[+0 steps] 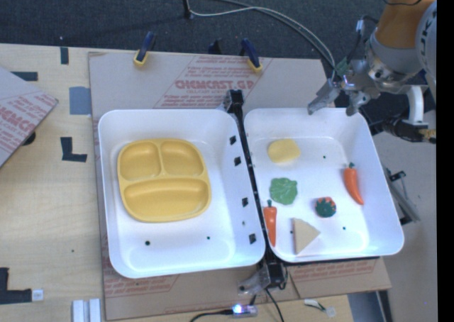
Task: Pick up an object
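Two-finger gripper [334, 104] hovered over far edge of right shallow white plastic bin [379, 171], jaws apart, nothing between them; small orange toy carrot [352, 183] lay near.

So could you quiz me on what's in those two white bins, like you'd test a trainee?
1. True or false: the yellow plate lies in the left bin.
2. How many carrots are in the right bin?
3. Where is the claw? A) over the plate B) at the right bin's far edge C) touching the cheese wedge

Key: 1 true; 2 two, one by the divider, one near the right wall; 3 B.
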{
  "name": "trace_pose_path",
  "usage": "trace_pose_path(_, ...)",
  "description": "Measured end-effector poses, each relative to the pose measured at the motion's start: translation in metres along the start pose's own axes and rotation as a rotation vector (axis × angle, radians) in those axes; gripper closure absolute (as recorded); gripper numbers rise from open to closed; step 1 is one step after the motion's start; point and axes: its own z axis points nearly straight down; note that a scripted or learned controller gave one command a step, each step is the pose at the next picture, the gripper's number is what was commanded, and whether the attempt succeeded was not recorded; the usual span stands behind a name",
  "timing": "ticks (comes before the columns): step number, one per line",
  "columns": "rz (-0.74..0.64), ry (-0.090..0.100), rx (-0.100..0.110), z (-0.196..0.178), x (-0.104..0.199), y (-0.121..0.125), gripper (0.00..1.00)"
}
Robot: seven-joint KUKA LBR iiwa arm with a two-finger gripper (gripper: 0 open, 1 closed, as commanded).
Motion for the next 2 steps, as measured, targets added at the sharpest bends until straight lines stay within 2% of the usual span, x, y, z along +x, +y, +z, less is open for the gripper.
trace_pose_path(1,0.000,0.000,0.004,0.044,-0.005,0.001,0.00)
trace_pose_path(2,0.001,0.001,0.005,0.106,-0.008,-0.005,0.00)
